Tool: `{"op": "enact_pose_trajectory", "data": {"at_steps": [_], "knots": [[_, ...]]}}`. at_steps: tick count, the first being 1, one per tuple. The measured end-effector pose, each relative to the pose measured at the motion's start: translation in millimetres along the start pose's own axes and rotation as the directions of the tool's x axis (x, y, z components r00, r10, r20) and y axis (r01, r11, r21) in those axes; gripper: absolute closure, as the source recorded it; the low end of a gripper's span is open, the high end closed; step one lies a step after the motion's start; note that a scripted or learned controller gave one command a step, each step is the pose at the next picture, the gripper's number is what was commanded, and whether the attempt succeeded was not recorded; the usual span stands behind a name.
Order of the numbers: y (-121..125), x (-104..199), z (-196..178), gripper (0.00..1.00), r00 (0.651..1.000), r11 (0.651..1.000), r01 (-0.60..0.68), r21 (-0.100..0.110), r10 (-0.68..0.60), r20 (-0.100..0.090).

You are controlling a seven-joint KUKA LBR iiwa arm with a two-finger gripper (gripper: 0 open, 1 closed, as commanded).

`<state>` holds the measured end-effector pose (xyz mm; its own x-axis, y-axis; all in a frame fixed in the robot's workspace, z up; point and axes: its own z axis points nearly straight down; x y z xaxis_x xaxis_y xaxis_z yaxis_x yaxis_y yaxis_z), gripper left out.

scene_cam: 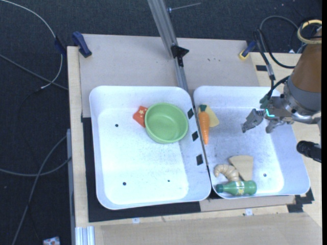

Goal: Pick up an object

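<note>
My gripper hangs over the right part of the right bin, its two fingers spread open with nothing between them. To its left, along the bin's left wall, lies an orange carrot with a yellowish piece beside it. Near the front of that bin sit a beige wedge, a tan knobbly piece and a green bottle lying on its side. The left bin holds a green bowl with a red object tucked at its left.
A grey metal bar runs from the top of the view down to the seam between the bins. Blue and yellow clamps sit at the bench's back corners. Cables trail over the dark floor on the left.
</note>
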<state>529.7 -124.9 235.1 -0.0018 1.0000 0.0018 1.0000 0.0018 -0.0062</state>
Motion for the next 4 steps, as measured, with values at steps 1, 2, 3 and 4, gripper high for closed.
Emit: {"op": "enact_pose_trajectory", "data": {"at_steps": [1, 2, 3, 4], "knots": [[0.2, 0.0, -0.4, 0.0, 1.0, 1.0, 0.0, -0.001, 0.0, 0.0], [-1.8, -0.8, 43.9, 0.0, 1.0, 1.0, -0.001, 0.003, 0.001, 0.0], [-4.2, -0.1, 88.0, 0.0, 1.0, 1.0, -0.001, 0.003, 0.001, 0.0], [-4.9, 1.0, 142.8, 0.0, 1.0, 1.0, -0.001, 0.003, 0.001, -0.001]]}}
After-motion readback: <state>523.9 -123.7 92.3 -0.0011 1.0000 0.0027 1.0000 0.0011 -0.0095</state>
